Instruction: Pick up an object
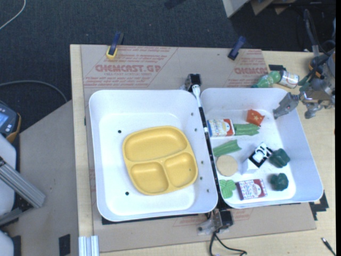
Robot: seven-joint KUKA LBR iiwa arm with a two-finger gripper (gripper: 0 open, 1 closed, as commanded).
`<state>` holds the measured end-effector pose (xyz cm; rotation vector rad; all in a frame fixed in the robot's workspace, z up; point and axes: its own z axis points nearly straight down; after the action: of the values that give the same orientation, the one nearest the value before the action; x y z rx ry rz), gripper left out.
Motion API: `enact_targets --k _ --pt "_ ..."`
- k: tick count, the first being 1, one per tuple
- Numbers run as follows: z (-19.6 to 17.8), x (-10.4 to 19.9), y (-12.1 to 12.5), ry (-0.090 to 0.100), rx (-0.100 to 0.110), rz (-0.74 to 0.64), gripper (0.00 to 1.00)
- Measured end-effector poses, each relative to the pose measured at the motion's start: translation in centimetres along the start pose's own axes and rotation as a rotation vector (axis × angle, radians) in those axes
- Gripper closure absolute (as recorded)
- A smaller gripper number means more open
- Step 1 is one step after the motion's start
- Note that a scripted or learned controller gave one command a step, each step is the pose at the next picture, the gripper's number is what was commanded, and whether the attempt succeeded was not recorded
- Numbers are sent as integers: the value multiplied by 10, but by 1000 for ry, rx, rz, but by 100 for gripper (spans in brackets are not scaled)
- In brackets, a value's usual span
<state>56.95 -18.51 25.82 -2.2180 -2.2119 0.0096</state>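
"CHEMCAST GP" on bench board [133, 68]

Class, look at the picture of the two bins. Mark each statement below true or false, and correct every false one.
1. The yellow tray lies in the left bin. True.
2. The tray has one compartment. False: it has three.
3. The tool hangs above the left bin. False: it is at the upper right edge of the right bin.
4. The red box lies near the right bin's front edge. True.
5. The tan disc rests in the tray. False: it lies in the right bin, beside the bin's left wall.
6. The green bottle lies outside both bins. True.
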Motion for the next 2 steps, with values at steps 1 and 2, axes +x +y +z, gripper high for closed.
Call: enact_targets --k 1,2 --pt "-6 0 2 -3 -12 -3 0" --pt "37 4 2 0 -5 -3 0"
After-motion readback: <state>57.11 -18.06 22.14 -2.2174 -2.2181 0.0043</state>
